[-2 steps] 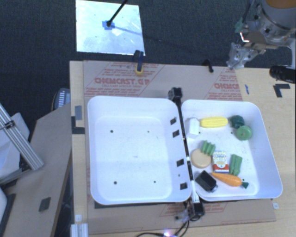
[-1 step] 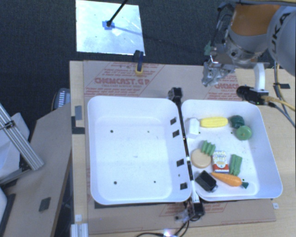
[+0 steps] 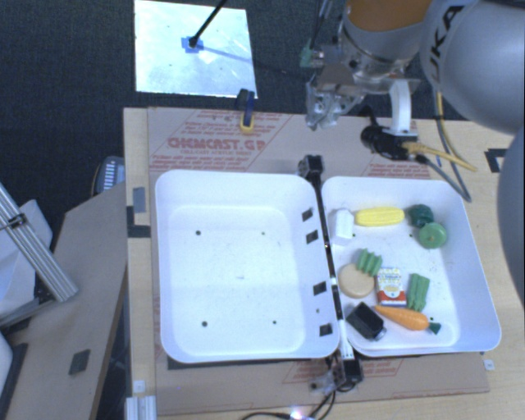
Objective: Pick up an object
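The claw [image 3: 326, 111] hangs high up, past the far edge of the 2 white bins, over the brown board. Nothing is between its fingers. I cannot tell if the claw is open or closed, because it is small and blurry here. Above it is the grey arm [image 3: 480, 57] with its orange band [image 3: 385, 14].

All the toys lie in the right bin [image 3: 480, 312], which sits below the claw and a bit to the right of it. The left bin [image 3: 238, 271] is below the claw and to its left.

The things closest to the claw are a small white block [image 3: 343, 223] and a yellow corn [image 3: 379, 216], side by side near the far wall of the right bin. Further to the right of the corn are a dark green toy [image 3: 421, 215] and a round green ball [image 3: 432, 235], touching each other.

Further from the claw, in the middle of the bin, a green pod [image 3: 369, 262] touches a round tan cookie [image 3: 356, 282]. Next to the cookie is a small red and white box [image 3: 390, 285], and beside that box is another green piece [image 3: 418, 291].

Furthest from the claw, near the front edge, lie an orange carrot [image 3: 404, 317] and a black block [image 3: 365, 321], just beside each other.

A yellow and blue clip [image 3: 245, 111] stands on the board to the left of the claw.
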`<action>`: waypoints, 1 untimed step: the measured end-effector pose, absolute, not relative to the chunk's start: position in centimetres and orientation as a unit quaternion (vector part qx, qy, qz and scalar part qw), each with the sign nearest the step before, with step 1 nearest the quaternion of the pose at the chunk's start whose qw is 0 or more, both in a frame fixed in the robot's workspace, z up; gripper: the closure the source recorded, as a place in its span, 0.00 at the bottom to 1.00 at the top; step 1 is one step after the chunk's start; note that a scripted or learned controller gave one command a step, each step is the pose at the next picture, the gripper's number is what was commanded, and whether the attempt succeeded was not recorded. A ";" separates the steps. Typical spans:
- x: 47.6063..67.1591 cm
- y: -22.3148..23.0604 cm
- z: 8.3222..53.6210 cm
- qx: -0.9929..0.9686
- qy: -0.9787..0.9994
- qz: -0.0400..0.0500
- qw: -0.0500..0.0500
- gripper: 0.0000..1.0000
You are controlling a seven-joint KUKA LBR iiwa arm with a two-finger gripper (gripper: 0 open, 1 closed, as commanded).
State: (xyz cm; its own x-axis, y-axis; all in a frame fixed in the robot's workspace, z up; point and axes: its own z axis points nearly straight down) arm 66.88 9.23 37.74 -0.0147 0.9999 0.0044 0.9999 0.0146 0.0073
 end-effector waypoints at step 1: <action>66.7 15.3 31.2 0.704 0.711 -0.001 -0.002 1.00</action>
State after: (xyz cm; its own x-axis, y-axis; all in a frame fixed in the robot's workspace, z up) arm 66.73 15.31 31.24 -0.0099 0.9999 0.0021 0.9999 0.0099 -0.0041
